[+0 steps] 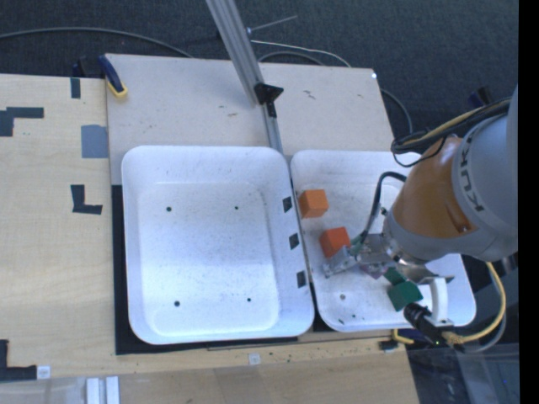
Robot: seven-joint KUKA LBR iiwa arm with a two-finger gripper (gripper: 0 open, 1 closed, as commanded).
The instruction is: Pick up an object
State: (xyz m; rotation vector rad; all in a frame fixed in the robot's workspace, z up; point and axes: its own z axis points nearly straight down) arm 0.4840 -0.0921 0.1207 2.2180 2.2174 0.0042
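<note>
Gripper [339, 263] hung low over the floor of the bin [370, 160] that the arm [446, 204] reached into, its grey tip pointing toward the view's left. Whether it was open or closed could not be told from this angle.

The nearer orange block [334, 241] lay just above the gripper in the view, very close to its tip. Whether the two touched could not be made out. The farther orange block [313, 203] sat beyond that one, up and slightly left of the gripper. It was apart from the first block and near the bin wall that met the neighbouring bin.

A green block [404, 295] lay on the other side of the gripper, down and to the view's right. It was close under the wrist and near the bin's lower corner.

The second bin [202, 225] stood to the view's left of the gripper, its wall touching the first bin's. Both bins rested on a pale bench [194, 99]. A slanted metal rail [236, 36] ran from the top of the view down to the seam between the bins, well above the gripper. A blue and yellow clamp [112, 76] sat at the bench's far left corner, well apart from the gripper.
</note>
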